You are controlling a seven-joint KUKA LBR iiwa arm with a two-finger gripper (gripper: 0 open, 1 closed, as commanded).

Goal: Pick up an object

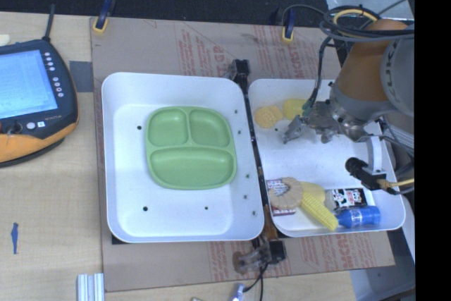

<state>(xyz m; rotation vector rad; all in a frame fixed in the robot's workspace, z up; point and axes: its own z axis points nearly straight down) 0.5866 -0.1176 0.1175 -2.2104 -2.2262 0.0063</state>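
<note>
The jaws are seen at the far end of the right white bin [394,218]; their spread cannot be told. Just left, apart from them, a round yellow toy biscuit [267,115] is seen lying flat, with no clear long axis.

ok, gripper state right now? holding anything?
Gripper: low over the far end of the right white bin, beside the yellow round pieces. Open or shut cannot be told; nothing visibly held.
</note>
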